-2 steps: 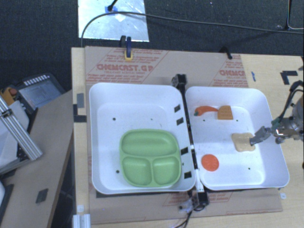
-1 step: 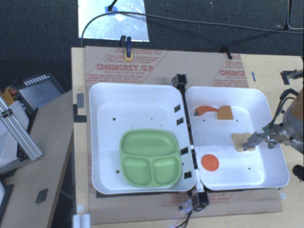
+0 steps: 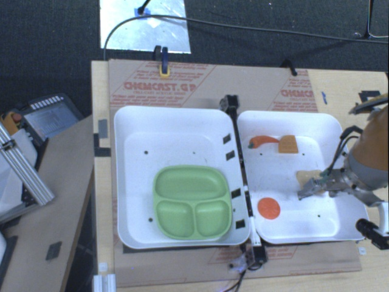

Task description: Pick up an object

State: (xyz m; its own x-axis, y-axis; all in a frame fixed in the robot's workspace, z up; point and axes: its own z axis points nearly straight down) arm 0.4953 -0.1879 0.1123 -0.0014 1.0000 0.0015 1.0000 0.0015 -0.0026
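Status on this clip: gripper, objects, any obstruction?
Gripper low in right bin, nothing seen held. Orange disc nearby, tan block and orange piece at back. Green divided tray in left bin.

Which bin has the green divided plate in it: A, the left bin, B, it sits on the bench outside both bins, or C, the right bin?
A: the green divided plate lies flat inside the left bin, while the right bin holds the small orange pieces and the tan block.

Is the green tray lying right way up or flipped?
Right way up: the green tray shows three hollow compartments facing up, flat in the left bin.
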